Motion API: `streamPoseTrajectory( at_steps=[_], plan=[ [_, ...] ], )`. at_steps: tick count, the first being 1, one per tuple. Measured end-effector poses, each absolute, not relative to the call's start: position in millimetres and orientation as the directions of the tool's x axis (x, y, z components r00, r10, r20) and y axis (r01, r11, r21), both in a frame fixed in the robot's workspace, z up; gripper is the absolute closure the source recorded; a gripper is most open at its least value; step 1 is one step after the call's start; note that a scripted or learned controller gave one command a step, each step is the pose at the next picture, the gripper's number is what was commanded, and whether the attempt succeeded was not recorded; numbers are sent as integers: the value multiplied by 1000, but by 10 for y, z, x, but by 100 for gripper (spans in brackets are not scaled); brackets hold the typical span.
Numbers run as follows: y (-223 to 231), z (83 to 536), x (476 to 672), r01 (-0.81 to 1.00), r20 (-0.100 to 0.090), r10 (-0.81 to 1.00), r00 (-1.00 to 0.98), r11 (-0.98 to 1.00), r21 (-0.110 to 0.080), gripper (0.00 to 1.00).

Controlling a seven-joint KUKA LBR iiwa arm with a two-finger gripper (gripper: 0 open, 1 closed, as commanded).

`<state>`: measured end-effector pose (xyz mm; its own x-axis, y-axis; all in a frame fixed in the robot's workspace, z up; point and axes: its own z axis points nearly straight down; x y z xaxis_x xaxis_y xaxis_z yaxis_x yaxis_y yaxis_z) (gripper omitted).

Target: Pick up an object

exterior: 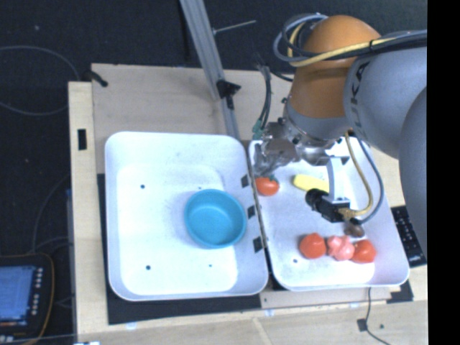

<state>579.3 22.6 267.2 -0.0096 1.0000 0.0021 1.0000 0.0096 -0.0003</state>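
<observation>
The small round orange-red object (267,186) lies in the right white bin (381,264), showing no clear long axis. The grey two-finger gripper (267,158) hangs just above it, arm bent downward; whether it is spread, I cannot tell.

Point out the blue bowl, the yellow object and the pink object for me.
blue bowl (214,218), camera view, on its inner floor.
yellow object (310,184), camera view, on its middle.
pink object (340,247), camera view, on its top, between two red pieces.

- A small orange-red ball (267,186) is lying near the left wall of the right bin (381,275).
- It is sitting just below the jaws.
</observation>
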Motion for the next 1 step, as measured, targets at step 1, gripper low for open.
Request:
streamPoseTrajectory(
  at_steps=[1],
  plan=[
    [821,2541,5942,1000,-1,1000,-9,9,0,100]
  ],
)
